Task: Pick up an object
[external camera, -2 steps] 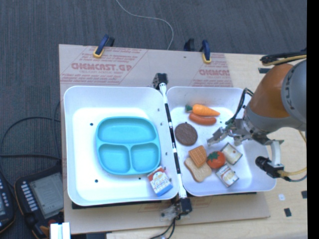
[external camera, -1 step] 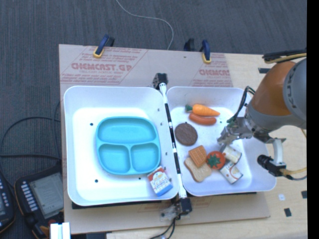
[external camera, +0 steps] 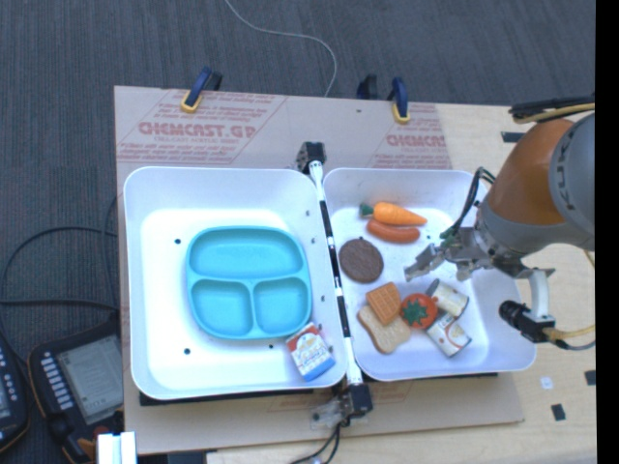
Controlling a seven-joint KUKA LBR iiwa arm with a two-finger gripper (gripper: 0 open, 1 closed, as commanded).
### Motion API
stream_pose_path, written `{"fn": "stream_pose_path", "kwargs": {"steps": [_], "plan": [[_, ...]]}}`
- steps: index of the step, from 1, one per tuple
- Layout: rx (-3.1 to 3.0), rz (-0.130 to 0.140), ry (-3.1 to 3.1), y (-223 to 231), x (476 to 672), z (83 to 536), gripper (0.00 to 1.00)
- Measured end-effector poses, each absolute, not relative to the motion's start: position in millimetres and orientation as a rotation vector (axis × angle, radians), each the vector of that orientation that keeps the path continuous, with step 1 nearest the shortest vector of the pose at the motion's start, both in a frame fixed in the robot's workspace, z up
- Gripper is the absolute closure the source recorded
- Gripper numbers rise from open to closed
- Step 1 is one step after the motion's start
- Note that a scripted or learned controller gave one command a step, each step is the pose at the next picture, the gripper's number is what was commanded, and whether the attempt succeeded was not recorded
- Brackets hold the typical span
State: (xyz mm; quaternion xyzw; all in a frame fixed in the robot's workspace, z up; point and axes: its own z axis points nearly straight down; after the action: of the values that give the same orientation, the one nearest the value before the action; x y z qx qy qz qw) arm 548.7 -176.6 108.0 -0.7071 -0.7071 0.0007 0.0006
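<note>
Two white bins sit side by side on the bench: left bin [external camera: 155, 375] and right bin [external camera: 503, 356]. Left bin holds 1 blue divided tray [external camera: 250, 280] w/ three compartments, plus 1 small red-white-blue carton [external camera: 310, 352] near the front right corner, just off the tray's edge. Right bin holds the rest: 1 orange carrot [external camera: 398, 214] at the back, 1 red-orange sausage [external camera: 393, 231] touching it just in front, 1 round brown cookie [external camera: 361, 259] toward the divider, 1 waffle-like cracker [external camera: 384, 303], 1 bread slice [external camera: 385, 332] partly under the cracker, 1 red tomato [external camera: 419, 310] w/ green top beside the cracker, 1 pale wedge [external camera: 452, 301] next to the tomato, and 1 small white-and-brown box [external camera: 451, 336] near the front. Arm comes in from the right, orange band [external camera: 527, 177] over the bin's right side. Gripper [external camera: 437, 260] hangs above the middle of the right bin, between sausage and tomato; its fingers [external camera: 420, 264] look spread apart and nothing sits between them. 3 clamps on the bench's back edge: 2 blue-and-yellow [external camera: 198, 88], 1 dark [external camera: 367, 87].
</note>
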Motion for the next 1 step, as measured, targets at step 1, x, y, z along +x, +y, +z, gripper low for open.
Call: {"fn": "stream_pose_path", "kwargs": {"steps": [1], "plan": [[-2.231, -0.008, -2.228, -102.6, 486.9, 88.5, 0.0]]}}
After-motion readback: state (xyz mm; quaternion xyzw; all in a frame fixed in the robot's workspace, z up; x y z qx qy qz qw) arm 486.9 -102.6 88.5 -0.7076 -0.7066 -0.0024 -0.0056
